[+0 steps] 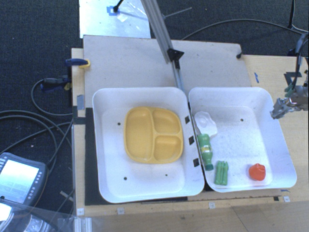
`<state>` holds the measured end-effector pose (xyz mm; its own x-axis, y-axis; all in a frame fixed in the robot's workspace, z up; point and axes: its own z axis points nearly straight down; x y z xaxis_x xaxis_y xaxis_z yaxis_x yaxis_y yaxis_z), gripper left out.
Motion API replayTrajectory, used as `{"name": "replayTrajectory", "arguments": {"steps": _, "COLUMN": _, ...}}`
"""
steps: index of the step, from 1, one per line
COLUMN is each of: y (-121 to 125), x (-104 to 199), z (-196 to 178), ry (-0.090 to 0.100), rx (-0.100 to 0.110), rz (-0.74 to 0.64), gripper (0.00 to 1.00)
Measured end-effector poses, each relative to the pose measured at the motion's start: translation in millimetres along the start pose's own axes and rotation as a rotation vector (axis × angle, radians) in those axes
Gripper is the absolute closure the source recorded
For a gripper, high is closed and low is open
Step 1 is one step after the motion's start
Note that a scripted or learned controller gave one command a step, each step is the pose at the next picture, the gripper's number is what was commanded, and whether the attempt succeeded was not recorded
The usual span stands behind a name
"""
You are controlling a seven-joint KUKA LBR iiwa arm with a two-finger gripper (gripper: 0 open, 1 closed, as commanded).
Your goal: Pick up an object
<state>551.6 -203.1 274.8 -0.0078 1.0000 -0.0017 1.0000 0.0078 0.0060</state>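
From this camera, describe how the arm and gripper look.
Little of the arm shows at the right edge: the gripper is a small grey metal piece with a pale, shiny tip. Above it sit dark brackets with a bluish-green tint and thin black cables. No markings are readable.

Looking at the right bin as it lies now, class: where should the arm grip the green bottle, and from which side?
Grip the green bottle across its body, coming straight down. It lies flat and long beside the bin's left wall, so the fingers likely fit best across its narrow width.
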Motion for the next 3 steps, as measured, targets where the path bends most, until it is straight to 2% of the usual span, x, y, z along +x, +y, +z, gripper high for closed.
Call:
{"name": "replayTrajectory", "arguments": {"steps": 1, "y": 19, "x": 57, "z": 13, "ry": 0.003, "rx": 0.004, "rz": -0.004, "gripper": 1.00}}
{"name": "replayTrajectory", "arguments": {"steps": 3, "y": 48, "x": 160, "z": 9, "ry": 0.003, "rx": 0.002, "rz": -0.003, "gripper": 1.00}}
